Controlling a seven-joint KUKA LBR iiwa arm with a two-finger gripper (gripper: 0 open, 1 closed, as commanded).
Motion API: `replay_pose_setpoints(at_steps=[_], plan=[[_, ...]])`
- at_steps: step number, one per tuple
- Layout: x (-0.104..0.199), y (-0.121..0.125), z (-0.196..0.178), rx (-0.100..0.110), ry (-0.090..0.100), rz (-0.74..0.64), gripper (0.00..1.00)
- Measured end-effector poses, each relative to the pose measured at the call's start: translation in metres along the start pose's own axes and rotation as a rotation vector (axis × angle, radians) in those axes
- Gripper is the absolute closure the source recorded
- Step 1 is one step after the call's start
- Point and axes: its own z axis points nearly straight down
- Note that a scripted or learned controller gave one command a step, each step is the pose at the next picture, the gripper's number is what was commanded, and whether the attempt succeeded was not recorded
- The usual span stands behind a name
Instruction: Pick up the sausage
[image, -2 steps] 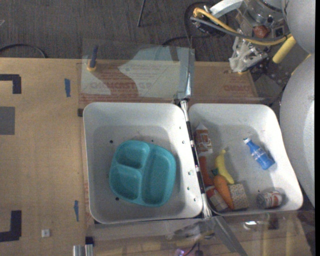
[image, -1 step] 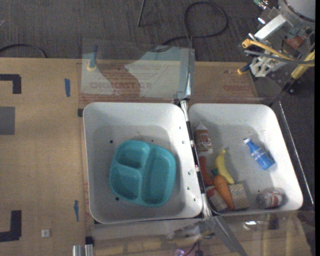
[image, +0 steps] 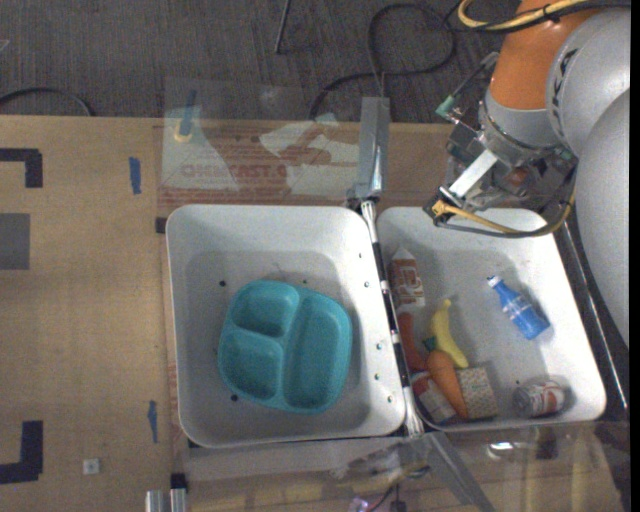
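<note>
The arm rises closest to you, grey with its orange band, and carries the gripper above the far rim of the right bin; you cannot tell whether it is apart or together, and nothing shows in its grasp. The left bin holds a teal divided plate. Judge the task as barely begun: the sausage lies against the right bin's left wall, just beside the banana and the carrot, well apart from the gripper, so descent, grasp and lift all remain. Red lettering on the sheet beyond the bins is too blurred to read.
</note>
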Motion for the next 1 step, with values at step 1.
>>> replay_pose_setpoints(at_steps=[1], plan=[[-0.0506, 0.0462, 0.0401, -0.001, 0.001, -0.326, 1.0]])
